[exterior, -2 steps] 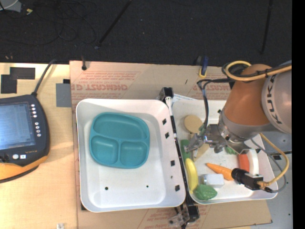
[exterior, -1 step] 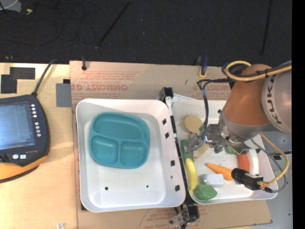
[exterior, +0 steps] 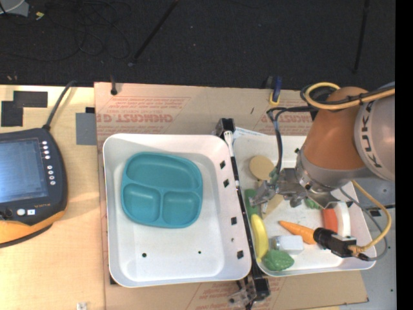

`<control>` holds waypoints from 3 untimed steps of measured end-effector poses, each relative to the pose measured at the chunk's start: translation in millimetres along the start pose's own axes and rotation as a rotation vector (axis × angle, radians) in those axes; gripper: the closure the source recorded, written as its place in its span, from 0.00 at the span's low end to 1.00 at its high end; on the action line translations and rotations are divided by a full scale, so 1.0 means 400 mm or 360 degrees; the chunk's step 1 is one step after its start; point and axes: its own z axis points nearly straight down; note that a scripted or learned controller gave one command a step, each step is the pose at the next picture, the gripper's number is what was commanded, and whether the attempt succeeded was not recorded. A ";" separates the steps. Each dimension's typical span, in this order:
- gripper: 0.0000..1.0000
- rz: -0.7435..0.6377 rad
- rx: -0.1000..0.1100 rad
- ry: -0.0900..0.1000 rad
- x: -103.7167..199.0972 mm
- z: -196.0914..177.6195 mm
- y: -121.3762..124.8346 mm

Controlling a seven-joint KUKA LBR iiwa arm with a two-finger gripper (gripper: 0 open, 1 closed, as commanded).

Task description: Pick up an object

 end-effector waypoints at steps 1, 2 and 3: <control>0.00 0.0000 0.0000 0.0000 0.000 0.000 0.000; 0.00 0.0000 0.0000 0.0000 0.000 0.000 0.000; 0.00 0.0000 0.0000 0.0000 0.000 0.000 0.000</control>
